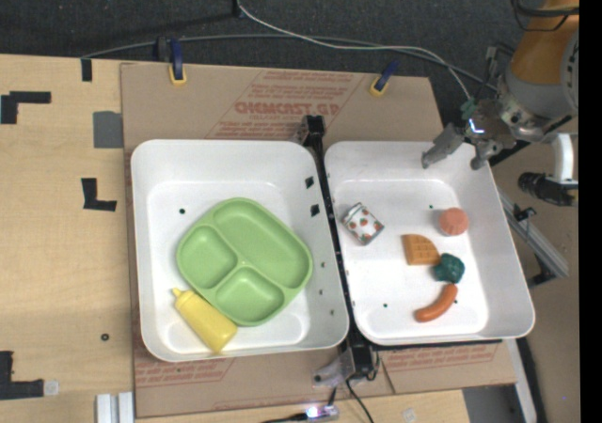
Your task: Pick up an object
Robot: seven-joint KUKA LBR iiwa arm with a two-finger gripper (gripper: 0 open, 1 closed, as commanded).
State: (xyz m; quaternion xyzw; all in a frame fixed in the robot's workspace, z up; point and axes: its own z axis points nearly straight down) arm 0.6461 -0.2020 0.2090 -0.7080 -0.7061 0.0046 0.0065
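In the right bin (395, 167) lie a small white patterned cube (361, 224), a pink ball (454, 221), an orange waffle piece (420, 249), a dark green lump (450, 269) and an orange-red sausage (436, 304). My gripper (458, 150) hangs over the far right corner of that bin, above and behind the pink ball. Its two grey fingers (437, 149) are spread apart, open, with nothing between them. The left bin (155, 167) holds a green divided plate (245, 261) and a yellow bottle (203, 320) at its near left.
Both bins sit on a cardboard sheet (282, 101) held by two clamps (175, 64) at the back. A cable (282, 31) runs across the dark backdrop. The arm (541, 54) stands at the right edge, with a bracket (550, 186) beside the right bin.
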